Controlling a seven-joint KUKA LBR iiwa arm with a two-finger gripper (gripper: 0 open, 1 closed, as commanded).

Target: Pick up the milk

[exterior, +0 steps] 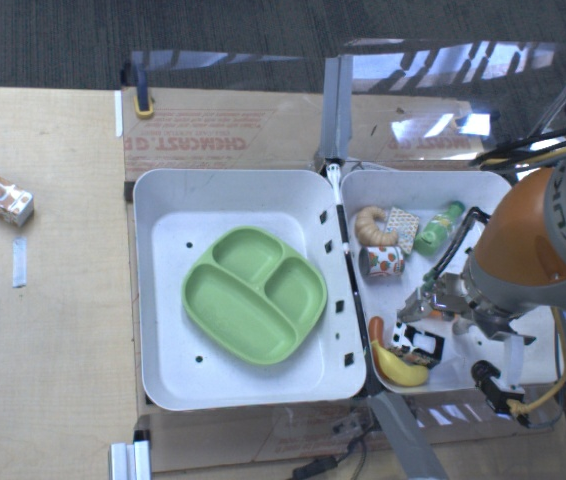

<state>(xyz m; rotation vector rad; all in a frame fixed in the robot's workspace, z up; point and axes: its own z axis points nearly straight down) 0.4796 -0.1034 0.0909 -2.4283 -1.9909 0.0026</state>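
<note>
Milk (420, 345) half hidden beneath gripper (433, 306); gripper opening and hold impossible to tell.

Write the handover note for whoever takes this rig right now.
Gripper: low in the right white bin, above its front items; whether it grips anything cannot be told.
Milk: the small black-and-white cow-patterned carton lies in the right bin's front, beside the yellow banana, just below the gripper.
Also there: croissant, green bottle, red-and-white can.
Left white bin holds the green divided plate.
Done: arm is over the milk.
Left: grasp confirmed and carton lifted.
</note>
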